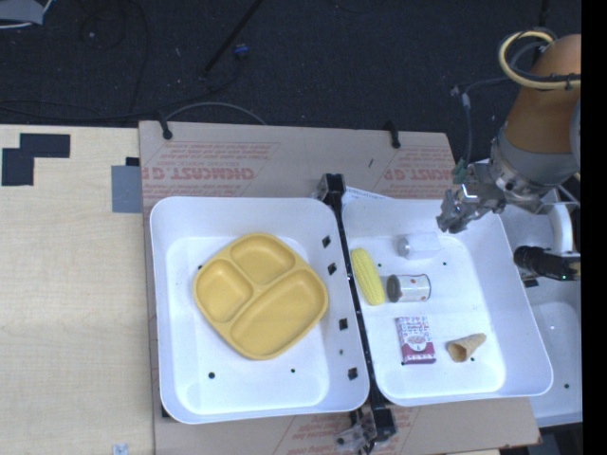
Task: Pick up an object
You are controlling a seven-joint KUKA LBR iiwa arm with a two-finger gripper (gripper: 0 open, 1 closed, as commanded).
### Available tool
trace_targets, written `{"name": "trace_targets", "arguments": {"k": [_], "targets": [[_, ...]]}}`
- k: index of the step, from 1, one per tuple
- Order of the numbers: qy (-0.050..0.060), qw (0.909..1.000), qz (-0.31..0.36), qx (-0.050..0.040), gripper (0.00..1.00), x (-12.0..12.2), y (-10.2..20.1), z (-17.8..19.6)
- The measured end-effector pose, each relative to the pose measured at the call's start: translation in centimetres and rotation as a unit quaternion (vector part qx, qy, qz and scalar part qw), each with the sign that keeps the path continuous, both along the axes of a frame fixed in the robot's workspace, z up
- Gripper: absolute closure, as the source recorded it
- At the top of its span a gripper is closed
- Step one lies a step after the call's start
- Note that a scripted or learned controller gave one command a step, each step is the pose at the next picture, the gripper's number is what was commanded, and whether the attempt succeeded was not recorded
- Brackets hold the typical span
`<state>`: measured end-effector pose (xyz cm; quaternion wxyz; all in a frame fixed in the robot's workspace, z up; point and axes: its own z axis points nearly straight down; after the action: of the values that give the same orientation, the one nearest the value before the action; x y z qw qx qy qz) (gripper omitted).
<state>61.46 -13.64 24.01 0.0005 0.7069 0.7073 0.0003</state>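
Partly blurred, gripper (457,212) at right bin (517,301) upper edge, claw state unclear; corn (367,276), can (409,287), carton (414,338), cone (466,346) inside; left bin (180,254) holds yellow tray (261,295).

The arm (545,112) is cut off at the right edge; its jaws blur.

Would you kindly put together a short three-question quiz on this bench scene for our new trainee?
1. True or false: the yellow divided plate lies in the right bin.
2. Multiple choice: what lies directly beside the corn cob, on its right in the view? A) the ice-cream cone B) the small can C) the red-and-white packet
3. Fill in: the end effector hovers near the right bin's ____ corner in the view.

Key:
1. False; it lies in the left bin.
2. B
3. Upper right
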Motion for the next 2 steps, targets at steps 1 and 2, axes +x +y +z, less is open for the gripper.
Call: {"name": "trace_targets", "arguments": {"k": [1, 2], "targets": [[0.002, 1.0, 0.002, 0.0011, 1.0, -0.8, 5.6, 0.7], [0.003, 1.0, 0.002, 0.0012, 1.0, -1.3, 10.5, -0.8]]}}
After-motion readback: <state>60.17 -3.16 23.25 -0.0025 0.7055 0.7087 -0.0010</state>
